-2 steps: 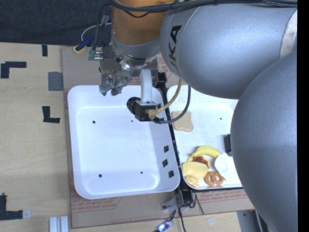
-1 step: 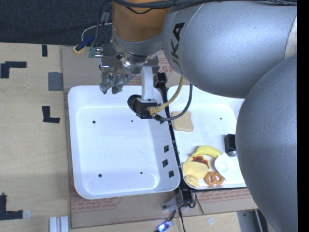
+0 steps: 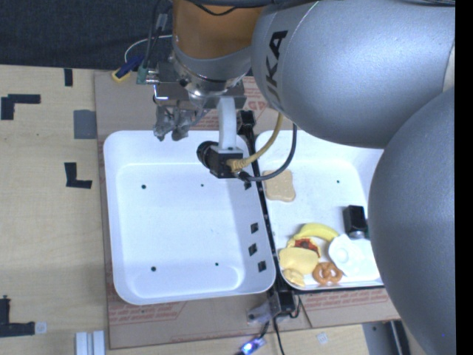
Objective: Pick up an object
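Camera view: grey arm [image 3: 355, 58] with orange band reaches over left bin [image 3: 133, 272]; claw [image 3: 171, 128] hangs above bin's far rim, fingers slightly spread, pinching nothing. Right bin [image 3: 325, 161], beside left bin, holds objects: tan flat piece [image 3: 281, 187] near shared wall, black block [image 3: 355, 220], banana [image 3: 319, 231], yellow toy [image 3: 297, 259], pretzel [image 3: 327, 274], white disc [image 3: 352, 254] clustered at near end.
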### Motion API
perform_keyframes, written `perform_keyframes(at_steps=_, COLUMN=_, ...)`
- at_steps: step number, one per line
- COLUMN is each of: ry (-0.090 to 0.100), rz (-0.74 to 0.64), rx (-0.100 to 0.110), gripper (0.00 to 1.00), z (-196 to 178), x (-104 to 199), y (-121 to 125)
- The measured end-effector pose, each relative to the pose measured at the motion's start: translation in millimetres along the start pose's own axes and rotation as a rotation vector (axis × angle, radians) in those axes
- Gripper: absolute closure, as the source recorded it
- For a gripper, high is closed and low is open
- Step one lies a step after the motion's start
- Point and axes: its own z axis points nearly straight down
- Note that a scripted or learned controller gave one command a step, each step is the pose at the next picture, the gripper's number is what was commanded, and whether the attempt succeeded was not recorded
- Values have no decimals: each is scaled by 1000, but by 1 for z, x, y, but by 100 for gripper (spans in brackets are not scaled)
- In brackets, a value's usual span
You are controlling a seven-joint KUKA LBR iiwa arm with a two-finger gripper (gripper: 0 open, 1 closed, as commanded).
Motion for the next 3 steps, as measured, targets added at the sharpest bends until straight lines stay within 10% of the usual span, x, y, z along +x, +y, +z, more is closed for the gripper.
perform_keyframes(at_steps=3, ry=-4, rz=-7, rx=3, gripper=100, z=-28, x=2, y=-1)
